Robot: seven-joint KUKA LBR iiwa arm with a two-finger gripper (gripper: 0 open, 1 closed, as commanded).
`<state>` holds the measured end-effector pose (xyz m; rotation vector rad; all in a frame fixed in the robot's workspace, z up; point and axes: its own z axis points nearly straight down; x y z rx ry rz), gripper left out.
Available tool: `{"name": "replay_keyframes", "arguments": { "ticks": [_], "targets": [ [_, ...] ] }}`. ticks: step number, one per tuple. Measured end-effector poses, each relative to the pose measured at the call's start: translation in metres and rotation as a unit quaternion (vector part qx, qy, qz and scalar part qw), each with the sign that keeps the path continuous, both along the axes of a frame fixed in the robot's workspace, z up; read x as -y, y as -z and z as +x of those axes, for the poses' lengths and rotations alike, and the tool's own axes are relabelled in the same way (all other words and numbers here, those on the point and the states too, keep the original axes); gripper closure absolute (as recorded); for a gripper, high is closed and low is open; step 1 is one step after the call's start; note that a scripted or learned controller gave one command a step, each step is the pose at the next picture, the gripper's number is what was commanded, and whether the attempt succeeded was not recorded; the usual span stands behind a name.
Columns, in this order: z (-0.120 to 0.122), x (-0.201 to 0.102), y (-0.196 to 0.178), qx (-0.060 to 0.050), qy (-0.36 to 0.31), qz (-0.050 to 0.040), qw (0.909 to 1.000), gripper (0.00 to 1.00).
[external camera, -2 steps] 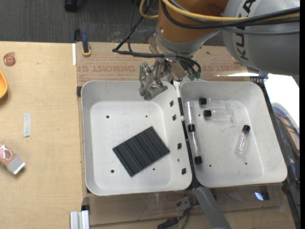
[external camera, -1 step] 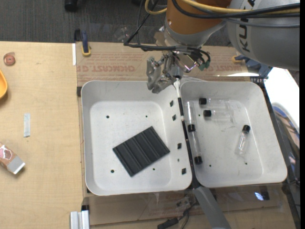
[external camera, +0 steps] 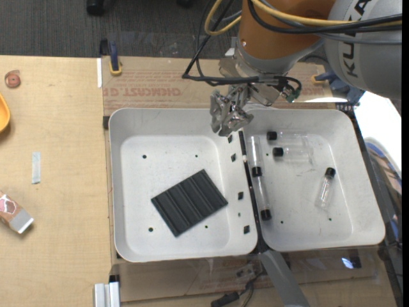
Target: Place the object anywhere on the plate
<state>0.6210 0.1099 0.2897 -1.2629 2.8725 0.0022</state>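
Observation:
A dark ribbed rectangular plate lies flat and turned at an angle in the left bin. Several clear plastic tubes with black caps lie in the right bin: one long tube along the bin's left wall, a pair near the back, and a single one at the right. My gripper hangs over the back end of the wall between the two bins, well behind the plate. I see no tube in the gripper.
Beige bench surface lies to the left, with a small white strip, an eraser-like block and an orange item at the edge. A cardboard strip runs behind the bins. Cables loop from the arm.

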Motion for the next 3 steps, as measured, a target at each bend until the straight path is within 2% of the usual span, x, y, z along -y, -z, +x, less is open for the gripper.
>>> {"name": "replay_keyframes", "arguments": {
  "ticks": [1,2,3],
  "targets": [
    [-0.047,0.023,-0.022,0.0,-0.149,-0.0003,0.9888,1.0],
    [-0.075,0.028,0.019,0.0,-0.333,-0.0002,0.943,1.0],
    [-0.067,-0.019,-0.032,0.001,-0.462,0.0001,0.887,1.0]
  ]
}}
